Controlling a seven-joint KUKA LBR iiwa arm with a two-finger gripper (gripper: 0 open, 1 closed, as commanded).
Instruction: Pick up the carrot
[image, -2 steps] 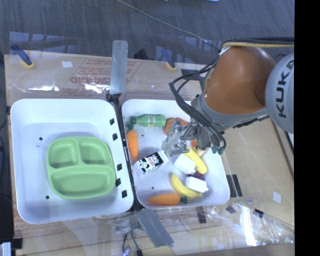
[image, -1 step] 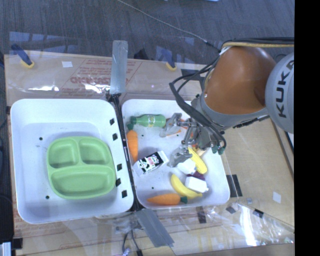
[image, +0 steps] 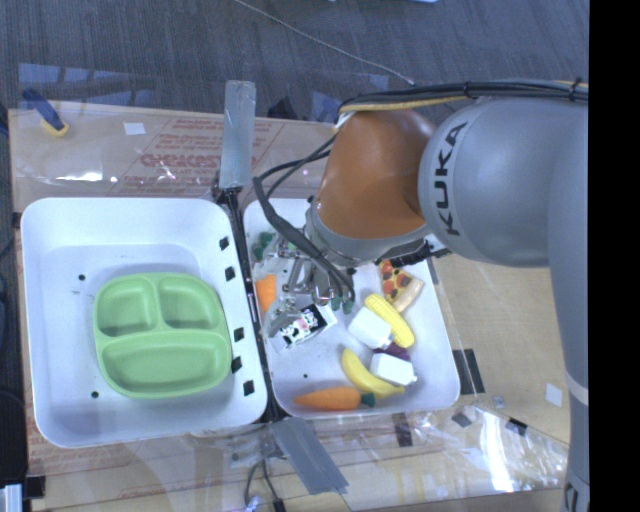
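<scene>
An orange carrot (image: 328, 399) with a green stub lies along the front wall of the right bin (image: 432, 385). A second, smaller orange piece (image: 265, 292) sits against that bin's left wall; what it is I cannot tell. My gripper (image: 303, 287) hangs low over the left-middle of the right bin, just right of the small orange piece and well behind the carrot. The grey arm and its orange band cover the back of the bin. Nothing shows in the gripper.
Two yellow bananas (image: 391, 320) (image: 364, 373), white blocks (image: 368, 327) (image: 394, 371), a pizza slice (image: 404, 289) and a black-and-white item (image: 305, 324) crowd the right bin. A green divided plate (image: 160, 333) lies in the left bin (image: 50, 240).
</scene>
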